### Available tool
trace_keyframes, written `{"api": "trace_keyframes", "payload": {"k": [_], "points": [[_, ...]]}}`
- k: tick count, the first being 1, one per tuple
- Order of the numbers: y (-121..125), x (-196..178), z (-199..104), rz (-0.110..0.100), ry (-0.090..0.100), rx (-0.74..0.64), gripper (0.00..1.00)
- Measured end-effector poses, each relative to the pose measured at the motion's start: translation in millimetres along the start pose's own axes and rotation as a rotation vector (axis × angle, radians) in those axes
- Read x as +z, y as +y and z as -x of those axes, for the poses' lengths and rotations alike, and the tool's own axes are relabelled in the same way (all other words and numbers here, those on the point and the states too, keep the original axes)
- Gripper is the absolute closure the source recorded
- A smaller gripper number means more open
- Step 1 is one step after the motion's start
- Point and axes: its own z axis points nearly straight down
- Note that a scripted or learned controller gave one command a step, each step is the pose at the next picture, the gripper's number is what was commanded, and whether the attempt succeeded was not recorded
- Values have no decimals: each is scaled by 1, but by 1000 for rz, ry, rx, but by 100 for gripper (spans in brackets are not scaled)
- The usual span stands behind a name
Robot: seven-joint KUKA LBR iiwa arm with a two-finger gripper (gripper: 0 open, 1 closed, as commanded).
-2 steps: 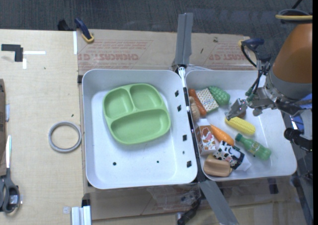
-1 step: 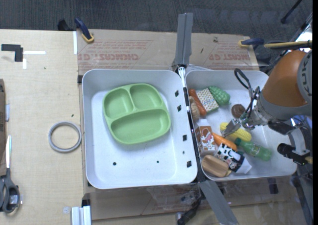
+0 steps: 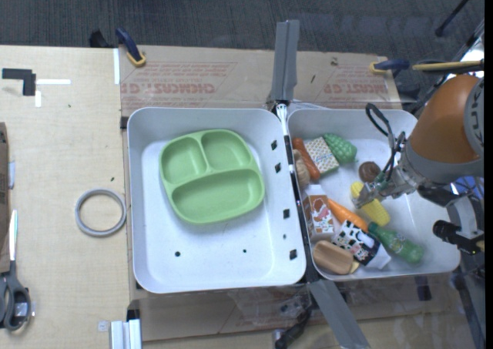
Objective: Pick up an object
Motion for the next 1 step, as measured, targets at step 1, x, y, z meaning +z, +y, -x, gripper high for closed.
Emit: {"api": "trace_keyframes", "payload": {"k": [1], "points": [[19, -91, -75, 0, 0, 122, 100]]}}
